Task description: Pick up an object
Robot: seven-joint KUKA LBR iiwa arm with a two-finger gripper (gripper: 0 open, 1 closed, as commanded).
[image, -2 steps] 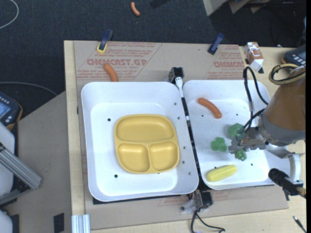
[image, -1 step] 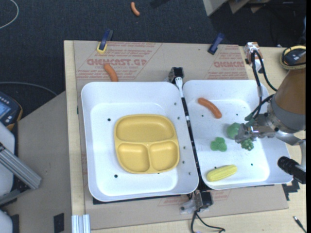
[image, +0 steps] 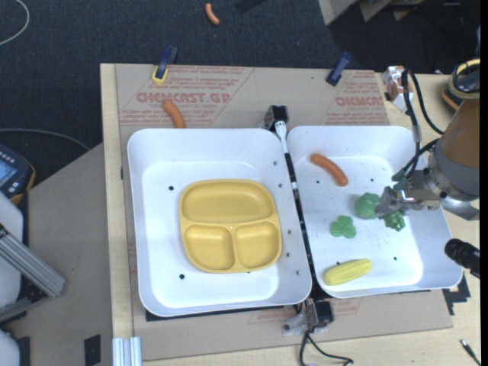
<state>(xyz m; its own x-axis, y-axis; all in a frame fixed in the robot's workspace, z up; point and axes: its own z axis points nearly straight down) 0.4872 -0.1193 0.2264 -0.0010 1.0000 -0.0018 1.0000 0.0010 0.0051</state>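
gripper [image: 390, 204] | lowered among green pieces [image: 368, 205] at 3 o'clock of right bin [image: 358, 139] | finger state cannot be told | risk: piece nudged aside, nothing caught

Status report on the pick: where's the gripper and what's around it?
Gripper low in right bin, among green toys. Grasp unconfirmed. Sausage, broccoli, corn lie apart.

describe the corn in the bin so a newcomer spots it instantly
Look in the right white bin, along its near edge. The corn cob lies there on its side, nearer the camera than the green toys. It is the bin's one yellow, ridged piece.
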